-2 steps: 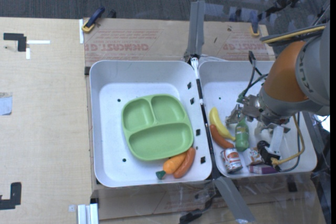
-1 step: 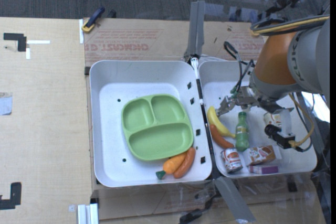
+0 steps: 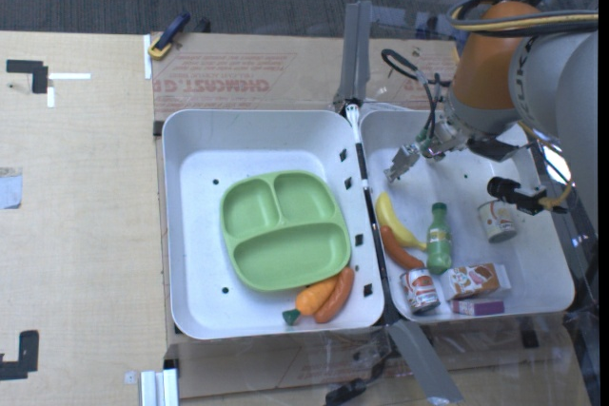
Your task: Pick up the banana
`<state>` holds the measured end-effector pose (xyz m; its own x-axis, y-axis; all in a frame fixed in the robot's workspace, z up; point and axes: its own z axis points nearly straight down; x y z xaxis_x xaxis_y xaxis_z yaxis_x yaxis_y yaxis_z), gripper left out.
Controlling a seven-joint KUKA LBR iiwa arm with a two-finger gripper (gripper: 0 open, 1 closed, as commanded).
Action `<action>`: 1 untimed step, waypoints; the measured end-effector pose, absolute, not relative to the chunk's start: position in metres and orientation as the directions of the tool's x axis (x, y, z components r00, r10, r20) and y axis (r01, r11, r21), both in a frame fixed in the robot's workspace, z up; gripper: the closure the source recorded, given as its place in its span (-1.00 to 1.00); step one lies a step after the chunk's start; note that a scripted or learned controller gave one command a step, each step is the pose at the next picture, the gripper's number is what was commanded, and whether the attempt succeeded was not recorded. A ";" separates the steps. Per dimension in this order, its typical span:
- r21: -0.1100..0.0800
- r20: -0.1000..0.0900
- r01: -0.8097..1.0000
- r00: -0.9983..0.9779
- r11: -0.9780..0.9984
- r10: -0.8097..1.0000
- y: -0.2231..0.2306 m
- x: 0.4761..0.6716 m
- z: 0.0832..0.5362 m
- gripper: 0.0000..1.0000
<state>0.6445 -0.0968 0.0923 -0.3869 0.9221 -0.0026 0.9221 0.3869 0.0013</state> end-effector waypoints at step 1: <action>0.001 -0.001 0.847 -0.531 0.531 0.847 -0.105 0.584 0.092 -1.00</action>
